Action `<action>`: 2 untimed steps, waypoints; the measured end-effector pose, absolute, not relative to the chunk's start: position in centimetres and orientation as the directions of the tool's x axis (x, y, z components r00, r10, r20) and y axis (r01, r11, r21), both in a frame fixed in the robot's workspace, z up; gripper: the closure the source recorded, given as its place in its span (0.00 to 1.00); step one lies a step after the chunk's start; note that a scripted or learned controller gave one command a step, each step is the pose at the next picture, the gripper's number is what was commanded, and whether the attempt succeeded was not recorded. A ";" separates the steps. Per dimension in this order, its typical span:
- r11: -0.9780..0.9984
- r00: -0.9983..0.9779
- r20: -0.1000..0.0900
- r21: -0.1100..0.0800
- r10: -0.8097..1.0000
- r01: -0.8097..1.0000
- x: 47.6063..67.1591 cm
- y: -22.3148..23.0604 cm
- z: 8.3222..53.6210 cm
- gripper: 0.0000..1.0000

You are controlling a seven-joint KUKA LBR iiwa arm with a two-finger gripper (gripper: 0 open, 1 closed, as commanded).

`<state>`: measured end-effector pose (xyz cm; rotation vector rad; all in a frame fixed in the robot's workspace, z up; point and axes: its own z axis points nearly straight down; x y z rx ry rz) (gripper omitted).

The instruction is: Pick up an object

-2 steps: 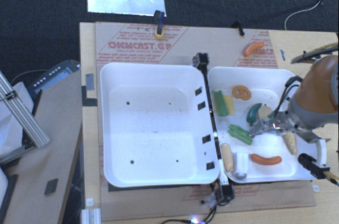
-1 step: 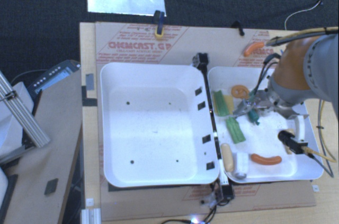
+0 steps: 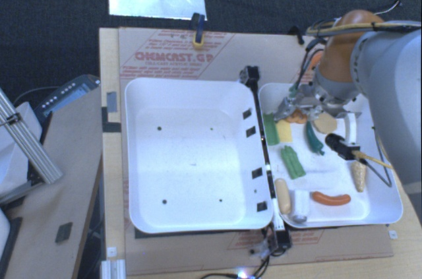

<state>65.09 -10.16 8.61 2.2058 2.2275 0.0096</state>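
Observation:
My gripper (image 3: 292, 110) hangs low over the far left part of the right bin (image 3: 382, 208). It is right above a small orange item (image 3: 298, 118), which it partly hides. Just below it lie a green block (image 3: 270, 128) and a yellow block (image 3: 284, 132). A dark green pepper-shaped piece (image 3: 313, 138) and a tan round piece (image 3: 324, 123) sit to its right. Nothing can be seen held in the gripper.
Nearer the front of the right bin lie another green block (image 3: 293, 163), a tan roll (image 3: 283, 194), a white cylinder (image 3: 301, 204), a red sausage (image 3: 331, 198) and a pale corn-like piece (image 3: 359, 176). The left bin (image 3: 191, 152) stands beside it.

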 end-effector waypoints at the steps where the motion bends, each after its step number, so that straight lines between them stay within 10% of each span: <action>1: 0.000 0.000 -0.002 0.004 1.000 1.000 59.8 -11.6 8.6 0.00; 2: -0.001 0.001 0.012 -0.006 1.000 1.000 52.2 -18.5 8.5 0.00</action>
